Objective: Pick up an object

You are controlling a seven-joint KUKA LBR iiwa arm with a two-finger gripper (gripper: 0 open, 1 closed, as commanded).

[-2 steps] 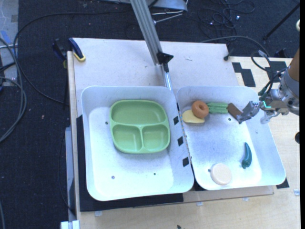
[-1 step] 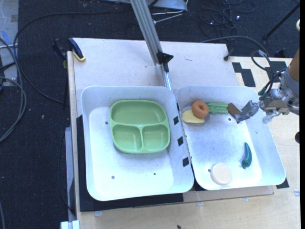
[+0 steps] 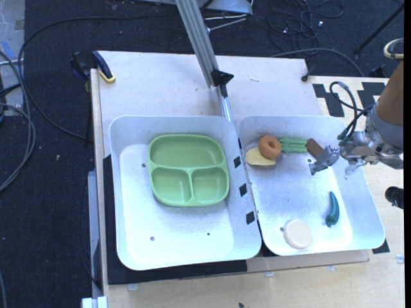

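The right bin [image 3: 359, 236] holds several small objects. A brown doughnut [image 3: 270, 147] leans on a pale yellow piece [image 3: 259, 158] at the bin's back left. A green stick [image 3: 293, 145] lies beside them, ending at a small brown block [image 3: 314, 147]. A teal pepper [image 3: 331, 209] rests towards the front right, and a cream round disc [image 3: 298, 233] sits at the front. My gripper [image 3: 335, 160] hangs over the bin's right side, just right of the brown block, with its fingers spread and nothing between them.
The left bin [image 3: 128, 236] carries a light green divided plate [image 3: 189, 169]. A grey metal pole [image 3: 200, 37] slants down from the top to the bins' back edge. The arm [image 3: 388, 117] enters from the right.
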